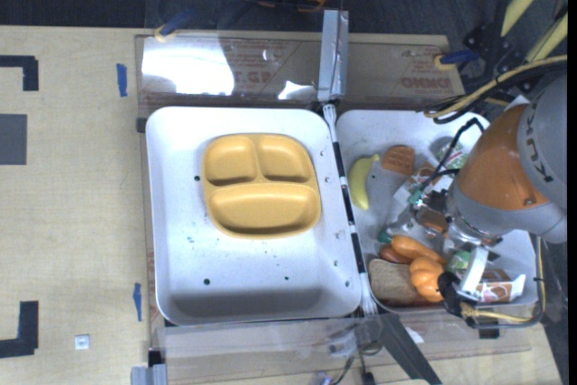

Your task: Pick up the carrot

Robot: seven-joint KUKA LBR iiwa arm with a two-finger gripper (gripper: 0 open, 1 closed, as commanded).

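Orange carrot (416,246) in right bin (532,259) among food, yellow tray (261,185) in left bin (171,221); tool (431,214) state unclear.

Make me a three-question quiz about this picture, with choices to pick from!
1. Where is the yellow tray?
A. left bin
B. right bin
C. the floor

2. How many sections does the tray have?
A. one
B. three
C. six

3. Where is the carrot?
A. on the tray
B. in the right bin, among other food
C. outside both bins

Answers:
1 A: the tray sits in the middle of the left bin.
2 B: two small sections above one long one.
3 B: the carrot lies beside the bread, below the banana, under the arm.
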